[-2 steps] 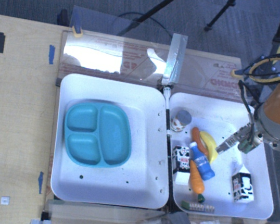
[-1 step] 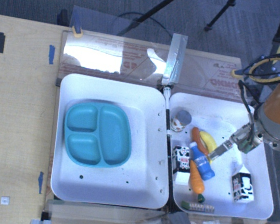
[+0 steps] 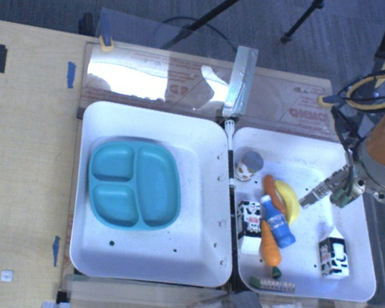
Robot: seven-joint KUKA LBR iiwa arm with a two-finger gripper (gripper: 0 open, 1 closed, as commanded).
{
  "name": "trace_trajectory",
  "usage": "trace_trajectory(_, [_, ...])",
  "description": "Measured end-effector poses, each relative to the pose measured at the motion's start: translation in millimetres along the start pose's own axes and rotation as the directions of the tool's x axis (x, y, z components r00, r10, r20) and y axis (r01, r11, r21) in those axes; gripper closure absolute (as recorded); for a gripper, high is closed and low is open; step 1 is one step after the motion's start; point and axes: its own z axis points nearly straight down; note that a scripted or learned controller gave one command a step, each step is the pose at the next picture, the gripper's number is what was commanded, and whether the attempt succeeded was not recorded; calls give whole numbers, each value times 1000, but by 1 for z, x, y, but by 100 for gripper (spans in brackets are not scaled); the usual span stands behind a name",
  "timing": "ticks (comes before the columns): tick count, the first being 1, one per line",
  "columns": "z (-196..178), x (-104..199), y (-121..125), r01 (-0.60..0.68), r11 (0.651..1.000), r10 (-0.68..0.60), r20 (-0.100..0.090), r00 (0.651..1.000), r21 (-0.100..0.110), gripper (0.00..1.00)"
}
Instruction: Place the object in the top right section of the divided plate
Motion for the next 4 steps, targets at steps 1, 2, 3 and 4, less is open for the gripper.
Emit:
trace_trajectory(1, [45, -73, -36, 55, 998, -55, -7, 998, 11, 100])
trace_trajectory(2, [-24, -28, -59, 95, 995, -95, -10, 995, 11, 100])
trace_trajectory(3, [-23, -28, -59, 95, 995, -95, -11, 995, 11, 0])
trace_trajectory(4, [-34, -30, -59, 93, 996, -93, -6, 996, 8, 100])
